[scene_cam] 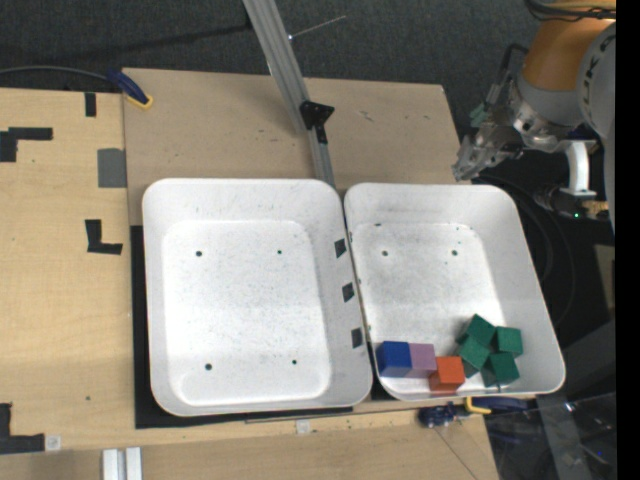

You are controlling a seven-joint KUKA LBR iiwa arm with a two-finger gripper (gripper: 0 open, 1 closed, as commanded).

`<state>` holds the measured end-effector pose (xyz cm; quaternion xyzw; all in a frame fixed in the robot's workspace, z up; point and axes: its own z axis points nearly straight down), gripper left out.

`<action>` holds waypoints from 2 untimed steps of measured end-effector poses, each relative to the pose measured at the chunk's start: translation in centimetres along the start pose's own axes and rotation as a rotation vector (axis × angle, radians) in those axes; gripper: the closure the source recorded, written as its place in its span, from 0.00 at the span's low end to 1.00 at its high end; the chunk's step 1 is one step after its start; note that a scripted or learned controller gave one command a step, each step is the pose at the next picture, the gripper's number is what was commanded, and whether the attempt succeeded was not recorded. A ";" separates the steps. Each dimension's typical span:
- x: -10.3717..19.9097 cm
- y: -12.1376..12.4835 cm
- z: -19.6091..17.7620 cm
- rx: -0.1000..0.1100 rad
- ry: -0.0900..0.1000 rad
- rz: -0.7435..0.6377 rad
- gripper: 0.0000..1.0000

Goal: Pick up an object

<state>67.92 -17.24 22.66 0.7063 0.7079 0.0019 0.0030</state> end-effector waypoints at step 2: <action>6.0 -1.0 -5.1 0.006 0.003 -0.004 1.00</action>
